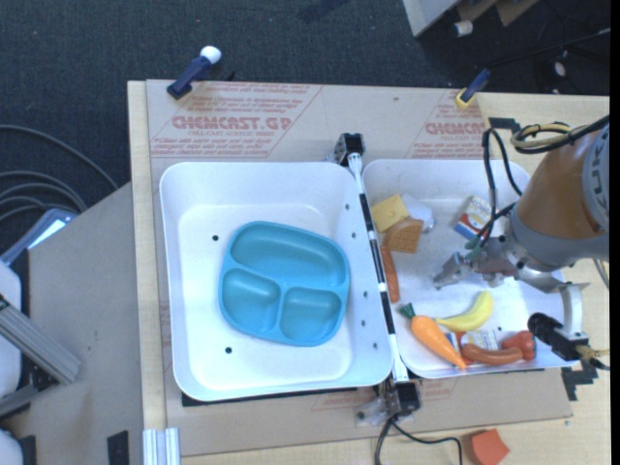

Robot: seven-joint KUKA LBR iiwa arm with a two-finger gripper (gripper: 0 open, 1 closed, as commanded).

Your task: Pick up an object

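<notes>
Yellow catches the eye first: a banana (468, 313) lies in the right-hand bin (426, 361), and everything else reads off it. Just below and left of the banana sits an orange carrot (433, 339), green tip pointing up-left, and below-right of the banana a red sausage (496, 352) stretches along the bin's near edge. Well above and left of the banana, a yellow block of cheese (389, 212) rests against a brown slice of bread (406, 235) (the two are touching). Now the gripper (457, 269): it hangs just above the banana, over bare white floor, metal fingers pointing left, and nothing sits between them — whether they are spread or closed, I cannot tell from this angle. Up and right of the banana, a small red-and-blue packet (473, 219) peeks out beside the arm (562, 206). Far left of the banana, the other bin (184, 260) holds a blue divided plate (284, 282).
</notes>
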